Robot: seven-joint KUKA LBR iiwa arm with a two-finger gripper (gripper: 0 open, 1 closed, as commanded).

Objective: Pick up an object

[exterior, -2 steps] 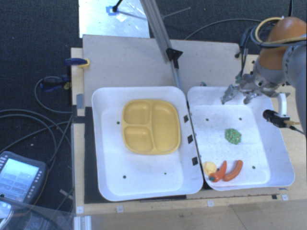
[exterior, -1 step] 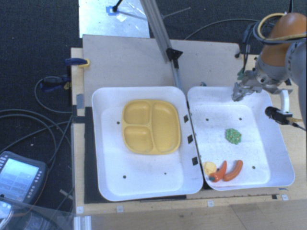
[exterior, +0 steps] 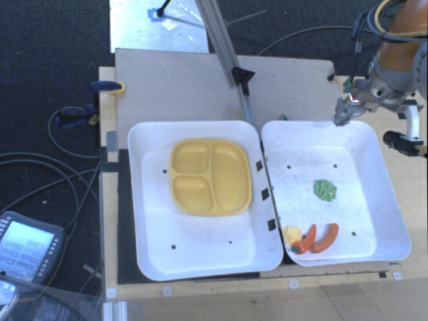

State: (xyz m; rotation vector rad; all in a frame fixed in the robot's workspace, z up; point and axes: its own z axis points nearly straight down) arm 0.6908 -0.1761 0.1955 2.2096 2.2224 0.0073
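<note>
Pincer (exterior: 342, 117) hung over right bin's (exterior: 374, 142) far rim, grip state unclear. I judged peas (exterior: 325, 190) nearest; advised centring above before descending.

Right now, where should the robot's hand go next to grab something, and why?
Probably toward the near side of the right bin and lower. The hand sits above that bin's far rim, holding nothing, while the green peas lie nearest it, with the sausage farther off at the near edge. The peas seem the shortest trip.
</note>
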